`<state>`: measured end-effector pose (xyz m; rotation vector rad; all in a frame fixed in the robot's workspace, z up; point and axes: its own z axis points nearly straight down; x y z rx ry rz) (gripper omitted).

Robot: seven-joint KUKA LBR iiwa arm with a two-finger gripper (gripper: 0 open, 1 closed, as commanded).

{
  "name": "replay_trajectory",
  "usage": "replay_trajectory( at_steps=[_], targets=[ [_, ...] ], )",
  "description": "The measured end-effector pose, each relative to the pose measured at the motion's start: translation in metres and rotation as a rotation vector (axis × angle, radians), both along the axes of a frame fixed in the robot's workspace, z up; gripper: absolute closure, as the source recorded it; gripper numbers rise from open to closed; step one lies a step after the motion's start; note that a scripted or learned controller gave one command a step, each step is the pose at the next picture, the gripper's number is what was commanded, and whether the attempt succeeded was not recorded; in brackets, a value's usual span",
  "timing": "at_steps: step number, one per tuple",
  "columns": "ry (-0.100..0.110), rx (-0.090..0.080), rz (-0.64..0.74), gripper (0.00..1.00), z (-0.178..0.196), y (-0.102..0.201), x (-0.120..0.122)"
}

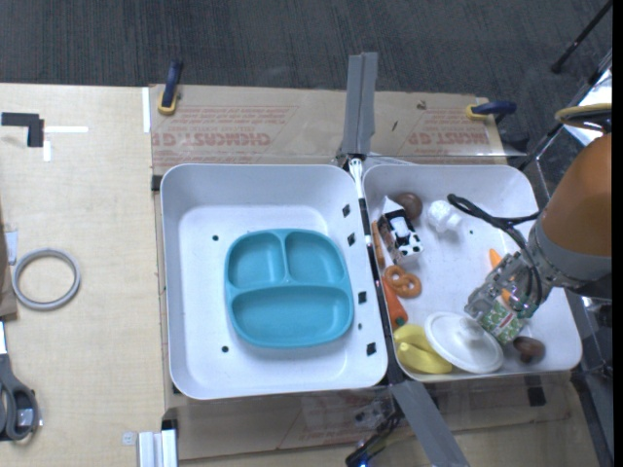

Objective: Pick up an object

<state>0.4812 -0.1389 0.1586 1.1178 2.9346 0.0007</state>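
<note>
White lid (464, 343) lies just left of the gripper (502, 305), lowered into the right bin (545, 353); finger state unclear.

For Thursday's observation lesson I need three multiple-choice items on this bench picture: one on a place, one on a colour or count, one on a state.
1. Where does the divided plate lie?
A. In the left bin
B. In the right bin
C. On the wooden bench beside the bins

2. What colour is that plate?
A. Red
B. Blue
C. Black

3. How does the white lid in the right bin lie?
A. Standing upright on its edge
B. Flat, beside the banana
C. Hanging from the arm

Answers:
1 A, the plate sits in the middle of the left bin.
2 B, its three sections are all light blue.
3 B, the round lid rests flat on the bin floor against the yellow banana, near the gripper.
</note>
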Motion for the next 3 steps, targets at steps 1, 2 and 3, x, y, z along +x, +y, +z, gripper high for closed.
replay_trajectory(
  at_steps=[1, 2, 3],
  targets=[
    [0.001, -0.001, -0.207, 1.0, 0.033, 0.048, 0.066],
    [0.001, -0.001, 0.054, 1.0, -0.065, 0.024, 0.066],
    [-0.001, -0.002, 0.043, 1.0, -0.066, -0.027, 0.093]
  ],
)
